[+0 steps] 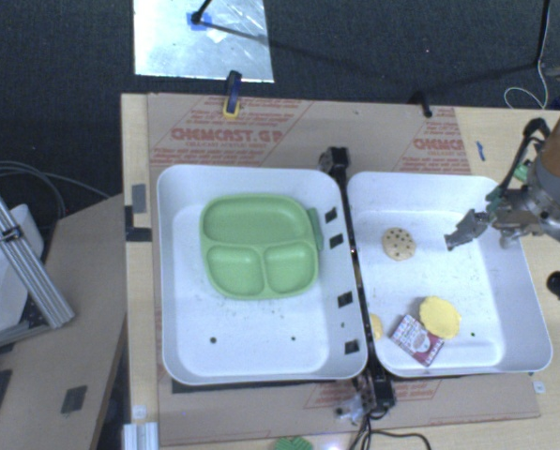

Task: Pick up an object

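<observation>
Two white bins on a cardboard-covered surface, plus some clutter around it

The left bin (181, 345) has a green divided tray (259, 246) sitting flat in its upper half, and the right bin (514, 345) is right next to it, with black clips (340, 242) along the seam. Cardboard (289, 125) with red print lies underneath; a shiny metal sheet (204, 26) is on the dark floor beyond, and an aluminium rail (22, 251) leans at the far left.

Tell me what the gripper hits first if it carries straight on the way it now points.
Probably the cookie: the gripper points leftward across the right bin toward it, though its height above the floor is unclear.
</observation>
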`<state>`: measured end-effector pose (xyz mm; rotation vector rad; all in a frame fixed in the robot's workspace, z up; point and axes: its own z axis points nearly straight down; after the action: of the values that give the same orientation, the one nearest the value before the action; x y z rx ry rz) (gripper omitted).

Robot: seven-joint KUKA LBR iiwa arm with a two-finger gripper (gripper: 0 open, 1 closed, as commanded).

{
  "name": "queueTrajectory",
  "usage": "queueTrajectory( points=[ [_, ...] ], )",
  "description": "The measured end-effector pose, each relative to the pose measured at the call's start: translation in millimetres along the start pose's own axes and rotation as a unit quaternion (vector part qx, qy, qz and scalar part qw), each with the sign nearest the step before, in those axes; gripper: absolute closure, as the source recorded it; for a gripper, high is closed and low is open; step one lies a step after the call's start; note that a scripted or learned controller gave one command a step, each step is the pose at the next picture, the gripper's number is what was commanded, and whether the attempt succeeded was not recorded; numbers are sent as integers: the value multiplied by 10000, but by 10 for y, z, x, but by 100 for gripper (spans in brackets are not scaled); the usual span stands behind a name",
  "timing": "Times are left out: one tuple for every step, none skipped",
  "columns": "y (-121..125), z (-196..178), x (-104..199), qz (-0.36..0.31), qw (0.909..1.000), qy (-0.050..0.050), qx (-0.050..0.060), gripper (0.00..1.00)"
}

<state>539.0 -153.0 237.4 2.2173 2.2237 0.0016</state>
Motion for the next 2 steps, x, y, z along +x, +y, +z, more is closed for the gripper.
queueTrajectory(
  points=[
    [10, -110, 1, -14, 10000, -2, -16, 100],
    [103, 459, 1070, -52, 10000, 21, 20, 100]
  ],
)
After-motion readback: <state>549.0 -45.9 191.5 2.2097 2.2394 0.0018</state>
